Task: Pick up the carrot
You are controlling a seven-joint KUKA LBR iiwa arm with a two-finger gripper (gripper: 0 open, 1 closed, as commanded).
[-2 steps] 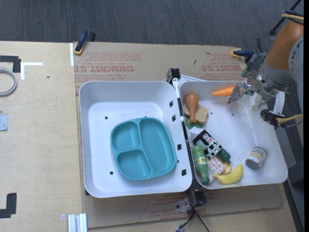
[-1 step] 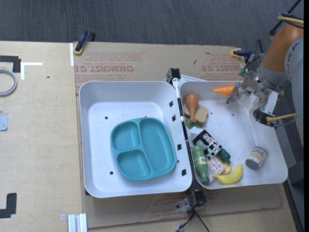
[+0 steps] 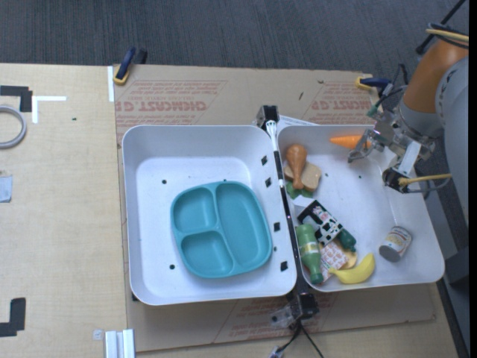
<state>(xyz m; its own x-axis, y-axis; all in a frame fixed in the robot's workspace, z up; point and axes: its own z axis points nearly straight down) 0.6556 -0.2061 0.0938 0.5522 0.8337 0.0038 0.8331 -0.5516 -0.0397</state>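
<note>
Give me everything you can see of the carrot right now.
The carrot is small, smooth and orange, plastic-looking, lying on its side near the far wall of the right bin. Its pointed tip faces left toward the bin divider; its thick end points right and meets the gripper. Whether the gripper actually grips it is unclear. No other item touches it; the chicken drumstick lies apart to its left.

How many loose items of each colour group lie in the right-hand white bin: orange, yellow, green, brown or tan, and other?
Orange: 1, the tapered orange carrot
Yellow: 1, the curved yellow banana
Green: 1, the green bottle
Brown or tan: 2, the brown drumstick and tan bread slice
Other: 2, the black-and-white block and grey can
Total: 7
</note>
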